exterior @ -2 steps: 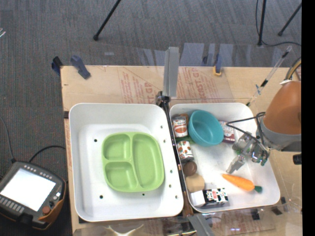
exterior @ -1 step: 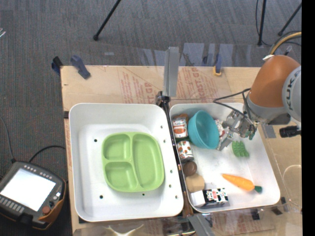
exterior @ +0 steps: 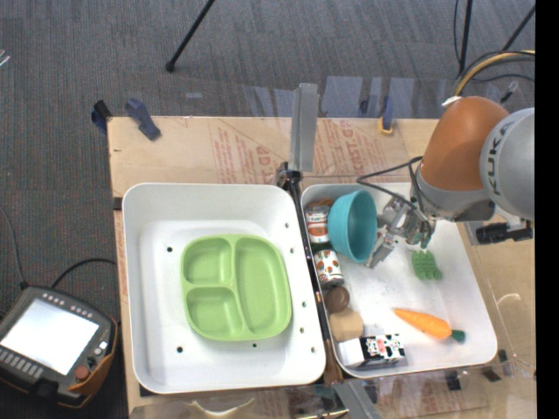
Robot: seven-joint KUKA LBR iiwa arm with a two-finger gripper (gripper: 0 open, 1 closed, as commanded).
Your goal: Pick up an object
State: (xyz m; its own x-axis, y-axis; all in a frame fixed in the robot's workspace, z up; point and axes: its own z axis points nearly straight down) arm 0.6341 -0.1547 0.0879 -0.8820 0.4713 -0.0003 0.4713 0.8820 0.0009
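- Gripping the teal bowl (exterior: 352,225) by its rim, the gripper (exterior: 390,233) held it tilted on edge above the right bin (exterior: 467,291).
- Carrot (exterior: 423,323) and cans (exterior: 324,244) lay below.

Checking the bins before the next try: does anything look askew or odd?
The blue bowl in the right bin stands tipped on its edge, opening facing the gripper, instead of resting flat. Nothing else stands out.

One fixed camera looks down at a slant on both white bins (exterior: 140,234), the arm (exterior: 489,160) entering from the right.
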